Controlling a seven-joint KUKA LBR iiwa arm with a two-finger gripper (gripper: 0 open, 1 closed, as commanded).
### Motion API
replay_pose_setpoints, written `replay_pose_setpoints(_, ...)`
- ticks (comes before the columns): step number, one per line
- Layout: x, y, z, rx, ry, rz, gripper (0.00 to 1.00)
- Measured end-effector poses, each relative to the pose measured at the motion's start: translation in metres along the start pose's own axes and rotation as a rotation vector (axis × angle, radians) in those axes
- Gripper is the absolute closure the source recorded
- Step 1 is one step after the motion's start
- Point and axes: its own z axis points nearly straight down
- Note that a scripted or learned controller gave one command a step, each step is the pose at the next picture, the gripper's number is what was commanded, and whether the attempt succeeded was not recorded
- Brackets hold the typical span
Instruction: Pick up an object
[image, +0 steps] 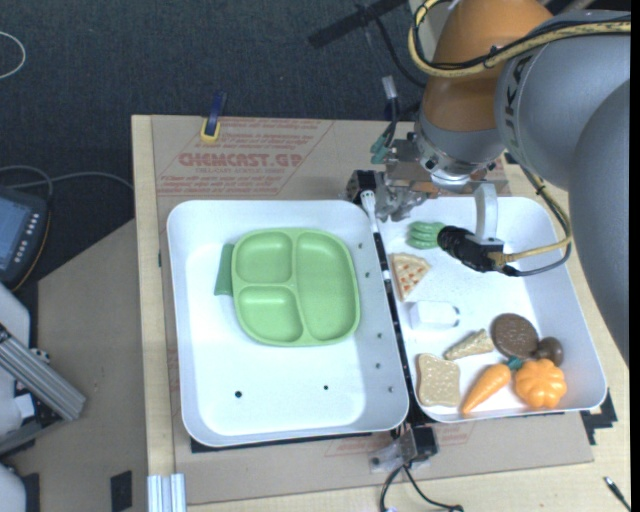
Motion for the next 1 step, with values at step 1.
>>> replay_pose_setpoints(1, -0.0130, 0.0060, 0.0015, -0.003, -0.002, 0.001, 1.00)
